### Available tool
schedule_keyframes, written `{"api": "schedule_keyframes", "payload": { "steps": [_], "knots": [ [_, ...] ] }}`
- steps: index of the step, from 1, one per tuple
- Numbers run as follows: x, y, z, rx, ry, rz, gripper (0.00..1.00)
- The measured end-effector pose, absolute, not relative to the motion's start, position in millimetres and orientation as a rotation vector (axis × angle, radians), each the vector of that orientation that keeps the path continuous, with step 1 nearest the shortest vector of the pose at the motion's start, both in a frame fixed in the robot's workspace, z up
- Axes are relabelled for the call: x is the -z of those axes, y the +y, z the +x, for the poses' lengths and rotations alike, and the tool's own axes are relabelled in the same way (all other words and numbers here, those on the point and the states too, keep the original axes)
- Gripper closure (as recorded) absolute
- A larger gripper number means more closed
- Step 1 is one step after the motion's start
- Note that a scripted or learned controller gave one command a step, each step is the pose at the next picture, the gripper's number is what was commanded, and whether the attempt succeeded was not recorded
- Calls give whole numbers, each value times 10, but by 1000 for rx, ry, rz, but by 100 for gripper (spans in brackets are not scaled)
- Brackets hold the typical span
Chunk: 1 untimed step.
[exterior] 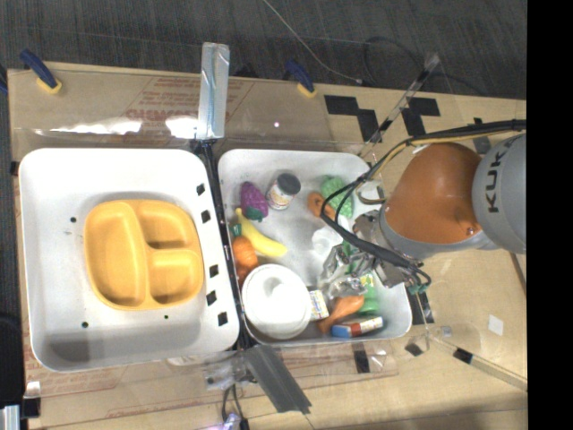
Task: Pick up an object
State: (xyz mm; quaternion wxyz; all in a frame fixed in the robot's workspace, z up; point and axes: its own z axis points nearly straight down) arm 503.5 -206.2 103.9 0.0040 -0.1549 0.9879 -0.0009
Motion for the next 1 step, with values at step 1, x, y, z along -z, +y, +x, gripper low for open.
{"api": "schedule_keyframes", "payload": {
  "steps": [1],
  "knots": [
    [-1302, -2088, 6164, 3, 2918, -1152, 100]
  ]
}}
